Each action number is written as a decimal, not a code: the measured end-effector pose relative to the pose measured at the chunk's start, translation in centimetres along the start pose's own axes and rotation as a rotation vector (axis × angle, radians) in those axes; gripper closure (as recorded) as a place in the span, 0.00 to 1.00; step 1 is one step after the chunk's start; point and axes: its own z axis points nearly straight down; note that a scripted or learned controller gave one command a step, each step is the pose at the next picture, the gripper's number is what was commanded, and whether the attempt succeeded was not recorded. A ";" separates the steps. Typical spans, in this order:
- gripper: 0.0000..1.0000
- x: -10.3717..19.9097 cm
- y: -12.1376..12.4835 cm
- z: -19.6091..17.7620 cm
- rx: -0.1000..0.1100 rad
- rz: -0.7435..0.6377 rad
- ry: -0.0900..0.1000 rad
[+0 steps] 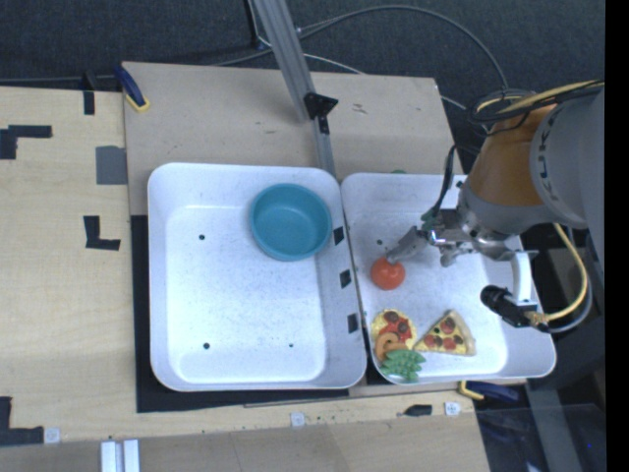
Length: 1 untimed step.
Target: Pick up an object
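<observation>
One grey arm with an orange band reaches in from the right, its gripper (pixel 405 249) slanting down-left with fingers slightly spread, tips just above a round red tomato (pixel 387 274) lying free at centre-left of the right bin (pixel 393 197), showing no clear long axis.

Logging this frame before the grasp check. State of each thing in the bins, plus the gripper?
blue bowl: upright, in left bin, near its top right corner
toy tomato: in right bin, loose, by the gripper tip
pizza slice: flat, right bin's near edge
toy food piece: flat, left of the slice
gripper: low over right bin, grasp unclear
</observation>
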 end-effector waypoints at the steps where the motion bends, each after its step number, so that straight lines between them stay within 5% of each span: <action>1: 0.00 0.0 0.0 3.9 0.009 0.000 0.000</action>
